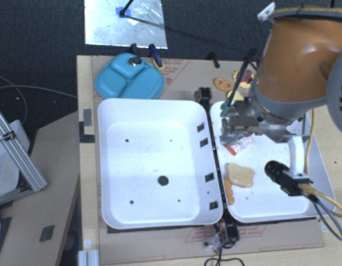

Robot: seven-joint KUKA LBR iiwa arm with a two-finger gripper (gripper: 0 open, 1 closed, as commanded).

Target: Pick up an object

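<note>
Lying near gripper [233,133], red-white packet [243,144], tan slice [240,174], orange stick [229,192]

Robotics lab, grey-and-orange arm [304,54], white bins [148,121] on a bench [182,73], aluminium frame rail [18,159] alongside.

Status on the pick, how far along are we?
Done: the gripper is down in the right bin, right at the red-and-white packet. In hand: no grasp can be confirmed from this view. Left: the lift. The packet and the tan piece lie on the bin floor.
</note>
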